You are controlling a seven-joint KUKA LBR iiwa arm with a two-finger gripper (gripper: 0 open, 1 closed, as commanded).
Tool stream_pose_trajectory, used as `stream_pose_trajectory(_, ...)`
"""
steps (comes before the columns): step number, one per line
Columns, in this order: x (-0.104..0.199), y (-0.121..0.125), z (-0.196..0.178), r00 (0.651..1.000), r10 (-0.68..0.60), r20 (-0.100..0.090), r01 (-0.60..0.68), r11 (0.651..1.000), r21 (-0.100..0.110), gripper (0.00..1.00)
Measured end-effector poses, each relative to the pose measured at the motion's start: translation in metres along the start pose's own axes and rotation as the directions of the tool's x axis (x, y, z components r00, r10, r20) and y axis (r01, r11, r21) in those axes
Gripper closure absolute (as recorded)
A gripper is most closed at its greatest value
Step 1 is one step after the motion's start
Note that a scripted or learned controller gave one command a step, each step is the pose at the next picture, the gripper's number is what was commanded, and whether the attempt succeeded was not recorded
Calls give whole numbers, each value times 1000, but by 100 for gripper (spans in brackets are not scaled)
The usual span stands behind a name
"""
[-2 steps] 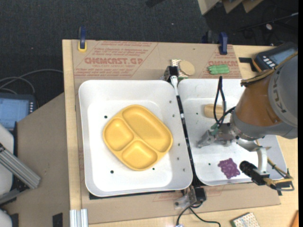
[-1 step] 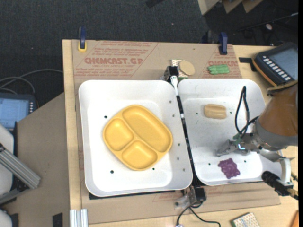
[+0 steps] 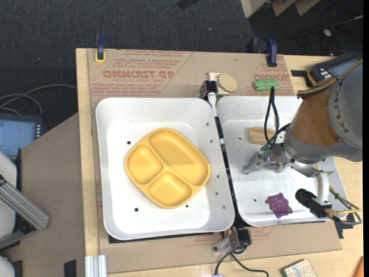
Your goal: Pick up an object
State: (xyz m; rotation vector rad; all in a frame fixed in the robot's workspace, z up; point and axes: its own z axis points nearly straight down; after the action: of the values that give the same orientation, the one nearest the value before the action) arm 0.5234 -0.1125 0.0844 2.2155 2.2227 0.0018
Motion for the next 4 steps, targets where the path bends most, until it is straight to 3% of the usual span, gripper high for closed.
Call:
stream_pose_trajectory(1, -72, -22, 0, 1000, 10, 2, -10, 1000, 3, 0)
stream_pose_trajectory(2, 9, 21, 0, 1000, -1, 0, 1, 1000, 0, 0)
stream_pose_trajectory(3, -52, 17, 0, 1000, 7, 3, -7, 1000, 0, 0)
stream_pose_trajectory(4, -32, 64, 0, 1000, 0, 1, 0, 1000, -2, 0)
